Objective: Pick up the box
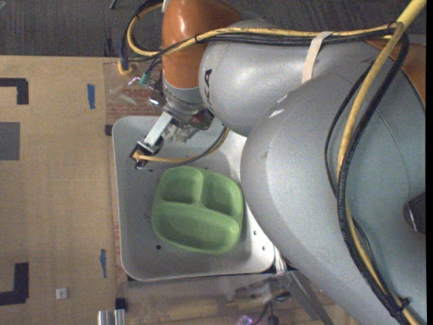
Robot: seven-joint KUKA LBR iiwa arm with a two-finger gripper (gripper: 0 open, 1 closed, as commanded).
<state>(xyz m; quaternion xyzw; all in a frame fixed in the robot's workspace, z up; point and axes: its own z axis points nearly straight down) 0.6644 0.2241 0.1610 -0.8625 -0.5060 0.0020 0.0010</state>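
A green plastic tray (198, 210) with three compartments lies in the white bin (132, 242), in its middle and lower part. My gripper (187, 123) hangs over the bin's upper end, just above the tray's top edge and apart from it. The grey arm with its orange band (189, 39) reaches in from the right and covers the bin's right side. The wrist hides whatever lies directly under the gripper.
A tan bench surface (54, 181) with black corner marks and strips of blue tape (91, 96) runs along the left of the bin. The bulky arm body (338, 181) fills the right half of the view.
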